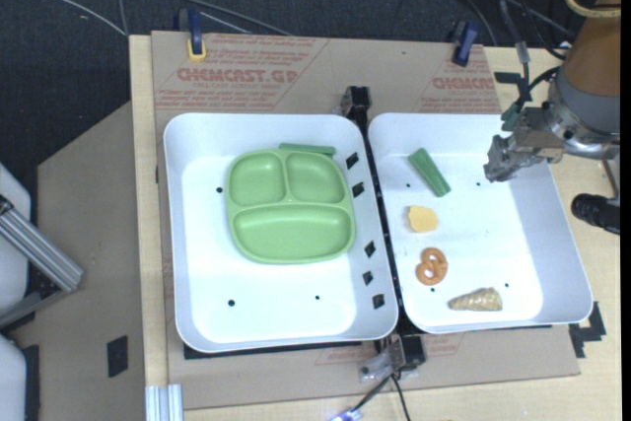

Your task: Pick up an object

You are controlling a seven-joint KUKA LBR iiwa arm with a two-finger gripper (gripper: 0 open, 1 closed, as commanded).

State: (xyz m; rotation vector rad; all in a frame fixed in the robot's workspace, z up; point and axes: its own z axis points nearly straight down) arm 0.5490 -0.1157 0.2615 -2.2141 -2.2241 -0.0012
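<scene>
The right bin point(552, 242) holds a green stick-shaped piece point(430, 172) near its back, a yellow chunk point(423, 219) below that, a small brown pretzel point(431, 266), and a tan cone-shaped piece point(476, 300) near the front. My gripper point(500, 165) hangs over the back right part of this bin, to the right of the green stick and apart from it. Nothing shows between its fingers.
The left bin point(197, 261) holds a green three-compartment plate point(290, 206) with a green strip point(308, 150) behind it. A black divider with clips point(367, 212) runs between the bins. Clamps point(196, 33) and cables lie at the bench's back edge.
</scene>
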